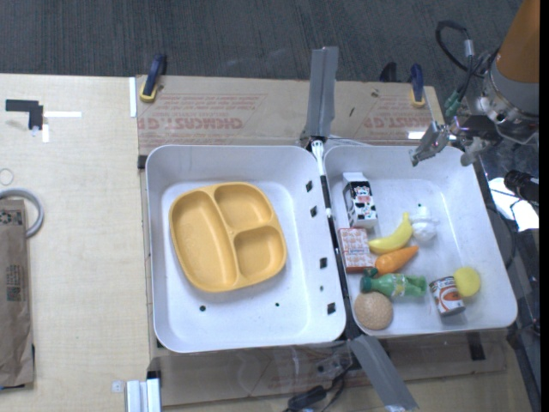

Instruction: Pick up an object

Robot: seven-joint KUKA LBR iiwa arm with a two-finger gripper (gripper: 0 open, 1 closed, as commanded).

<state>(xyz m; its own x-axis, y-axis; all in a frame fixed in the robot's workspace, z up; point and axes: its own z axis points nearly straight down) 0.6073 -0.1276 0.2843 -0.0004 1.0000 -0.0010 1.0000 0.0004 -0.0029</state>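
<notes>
The right bin holds several toy foods. Among them are a small milk carton, a banana, a carrot, a red packet, a green vegetable, a brown bun, a can, a yellow lemon and a white lump. My gripper hovers above the bin's far right corner, well away from all of them. It is open, with nothing between its fingers.
A yellow divided plate lies in the left bin. A grey divider post rises between the bins at the back. Cardboard with blue clamps lies behind the bins. Cables hang by the arm at the right.
</notes>
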